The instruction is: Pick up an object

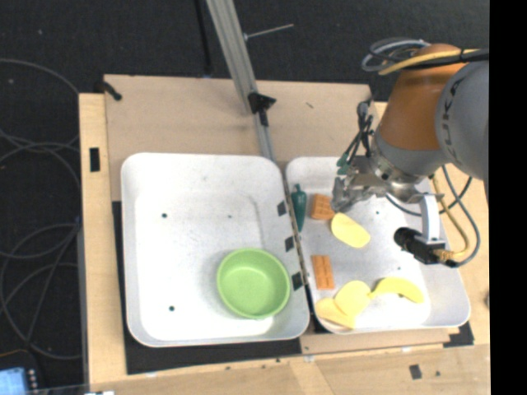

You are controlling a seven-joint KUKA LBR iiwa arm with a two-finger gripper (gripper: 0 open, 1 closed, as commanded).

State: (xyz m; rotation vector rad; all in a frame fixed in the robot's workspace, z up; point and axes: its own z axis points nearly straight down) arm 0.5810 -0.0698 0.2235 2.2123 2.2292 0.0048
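Observation:
My gripper (pixel 344 197) hangs low over the upper left part of the right bin (pixel 449 299), under the grey and orange arm. A yellow oval piece (pixel 351 232) lies just below it, close to or touching it; I cannot tell which. An orange block (pixel 321 209) sits right beside the gripper on its left. Another orange block (pixel 323 271) lies lower, along the bin's left wall. Yellow pieces (pixel 350 300) are heaped at the front, and a yellow banana-shaped piece (pixel 400 288) lies to their right. A small green item (pixel 298 205) stands at the divider.
A green bowl (pixel 253 282) sits in the left bin (pixel 156 220) near its front right corner. A slanted metal pole (pixel 239 56) runs down to the divider between the bins. A black and white fitting with cables (pixel 424 237) hangs to the right of the gripper.

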